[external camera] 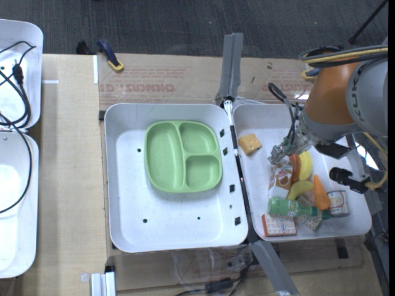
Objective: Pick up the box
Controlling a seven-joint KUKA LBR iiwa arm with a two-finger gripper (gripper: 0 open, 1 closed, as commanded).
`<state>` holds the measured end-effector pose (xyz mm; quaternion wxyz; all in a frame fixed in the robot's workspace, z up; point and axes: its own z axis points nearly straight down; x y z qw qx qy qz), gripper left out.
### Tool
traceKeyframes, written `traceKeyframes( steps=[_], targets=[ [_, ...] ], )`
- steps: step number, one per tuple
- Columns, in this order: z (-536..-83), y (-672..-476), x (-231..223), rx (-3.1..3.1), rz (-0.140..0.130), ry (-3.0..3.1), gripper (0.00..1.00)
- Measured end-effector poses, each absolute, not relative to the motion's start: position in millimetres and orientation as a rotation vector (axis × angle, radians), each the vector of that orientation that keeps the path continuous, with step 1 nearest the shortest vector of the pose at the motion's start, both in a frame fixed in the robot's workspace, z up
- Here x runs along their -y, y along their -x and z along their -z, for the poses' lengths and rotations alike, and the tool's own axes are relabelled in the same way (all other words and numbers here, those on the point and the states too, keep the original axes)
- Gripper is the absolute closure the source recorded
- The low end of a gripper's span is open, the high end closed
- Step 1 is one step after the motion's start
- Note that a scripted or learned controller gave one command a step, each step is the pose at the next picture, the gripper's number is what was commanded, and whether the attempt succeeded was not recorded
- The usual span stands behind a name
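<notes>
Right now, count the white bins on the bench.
2. The left bin holds a green divided plate; the right bin, touching it, holds the cluttered food items.

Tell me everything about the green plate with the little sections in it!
The light green plastic divided plate lies flat in the left white bin, toward its upper middle. It is a rounded rectangle with a raised rim and three compartments: one long one on the left, two smaller ones stacked on the right. Every compartment looks bare, and the surface looks smooth and matte. Only the bin floor touches it.
</notes>
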<state>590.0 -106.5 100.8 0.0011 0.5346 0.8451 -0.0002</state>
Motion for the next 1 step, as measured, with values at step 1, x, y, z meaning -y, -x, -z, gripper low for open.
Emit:
traceKeyframes(
  steps=[1],
  targets=[
    [-100.8, -590.0, 106.5, -2.653, 0.001, -1.679, 0.00]
  ],
)
